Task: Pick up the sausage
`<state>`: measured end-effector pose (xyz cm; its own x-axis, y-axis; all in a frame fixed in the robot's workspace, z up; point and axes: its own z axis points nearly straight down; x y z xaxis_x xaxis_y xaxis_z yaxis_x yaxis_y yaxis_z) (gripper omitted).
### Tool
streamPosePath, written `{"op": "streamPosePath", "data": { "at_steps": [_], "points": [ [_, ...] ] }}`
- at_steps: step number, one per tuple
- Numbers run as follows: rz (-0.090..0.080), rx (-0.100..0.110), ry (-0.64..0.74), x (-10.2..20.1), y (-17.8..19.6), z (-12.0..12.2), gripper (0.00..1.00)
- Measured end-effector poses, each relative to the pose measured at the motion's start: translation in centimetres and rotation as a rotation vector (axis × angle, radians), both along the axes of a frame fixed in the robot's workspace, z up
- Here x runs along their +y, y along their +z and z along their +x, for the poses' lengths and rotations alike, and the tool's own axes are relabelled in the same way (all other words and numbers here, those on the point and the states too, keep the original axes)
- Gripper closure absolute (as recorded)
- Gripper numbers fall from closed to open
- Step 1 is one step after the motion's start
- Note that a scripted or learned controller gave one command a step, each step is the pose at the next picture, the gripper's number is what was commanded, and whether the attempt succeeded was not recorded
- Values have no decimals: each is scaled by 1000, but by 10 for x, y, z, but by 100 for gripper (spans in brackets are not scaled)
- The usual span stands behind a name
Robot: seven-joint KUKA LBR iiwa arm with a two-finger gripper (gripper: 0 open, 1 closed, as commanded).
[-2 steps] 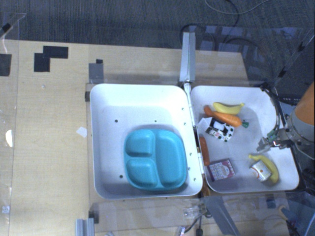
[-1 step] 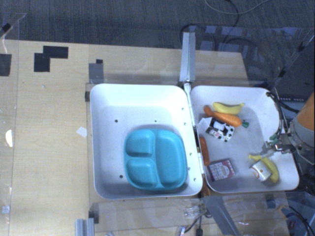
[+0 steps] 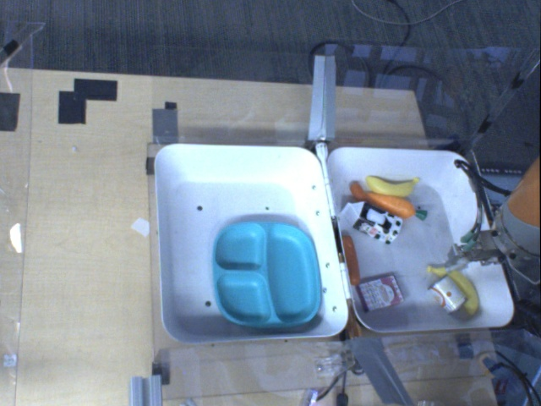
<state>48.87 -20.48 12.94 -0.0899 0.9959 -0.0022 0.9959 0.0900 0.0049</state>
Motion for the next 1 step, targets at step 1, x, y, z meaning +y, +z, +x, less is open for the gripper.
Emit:
{"op": "streamPosePath", "data": {
  "at_steps": [1],
  "points": [
    [0, 0, 10, -1, 27, 0, 100]
  ]
}}
